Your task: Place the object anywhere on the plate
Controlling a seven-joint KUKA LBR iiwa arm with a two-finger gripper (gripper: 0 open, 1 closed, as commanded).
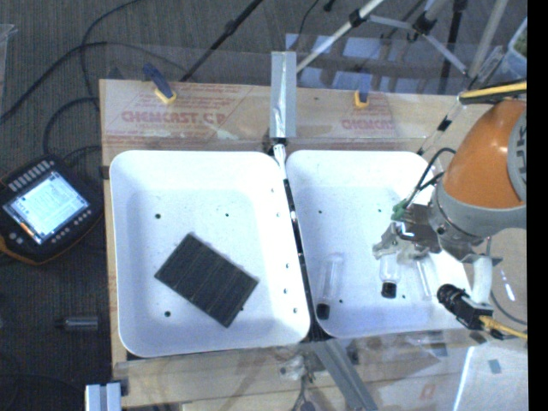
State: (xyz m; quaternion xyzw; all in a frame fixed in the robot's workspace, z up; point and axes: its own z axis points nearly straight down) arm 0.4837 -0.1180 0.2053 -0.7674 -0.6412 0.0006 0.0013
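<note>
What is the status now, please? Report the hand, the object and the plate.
Hand over right bin, small vial between its fingers. Second clear tube lying near the divider. Dark plate in left bin, bare.

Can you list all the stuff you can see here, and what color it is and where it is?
Bins: two, white, side by side on the bench.
Plate: one, dark grey, flat and square, in the left bin.
Tubes: two, clear with black caps, in the right bin; one near its front left corner, one under the gripper.
Clamps: two, blue and yellow, on the bench's far edge.
Pendant: one, black with a lit screen, on the floor at left.
Stand: one, light metal legs, on the floor behind the bench.
Arm: one, grey with an orange band, over the right bin.
Gripper: one, over the right bin.
</note>
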